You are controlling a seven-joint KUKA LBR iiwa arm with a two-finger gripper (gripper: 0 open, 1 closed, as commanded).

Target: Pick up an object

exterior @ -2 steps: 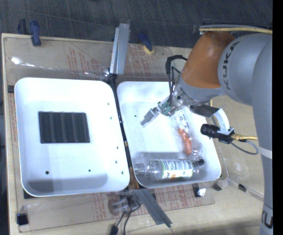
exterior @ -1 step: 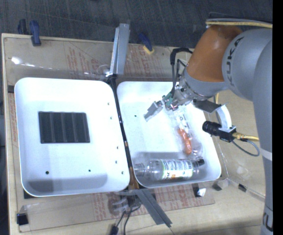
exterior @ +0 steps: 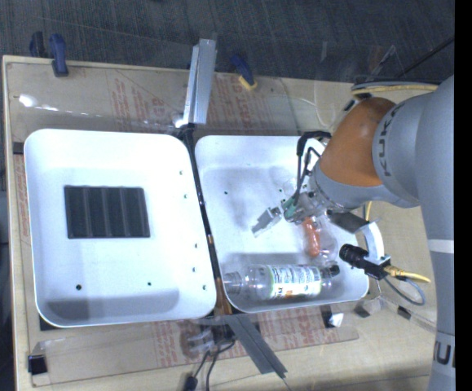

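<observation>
With the claw (exterior: 266, 218) hanging open and unladen over the right bin (exterior: 236, 157), we lower it squarely over the orange tube (exterior: 311, 236) just beside it, clear of the bottle (exterior: 280, 281), before closing.

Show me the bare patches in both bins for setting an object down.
Left bin: bare white floor all around the dark grille, widest below it. Right bin: the upper-left part is free. Its lower edge is taken by the clear bottle, and the right side is crowded by the claw, the orange object and the arm.
</observation>
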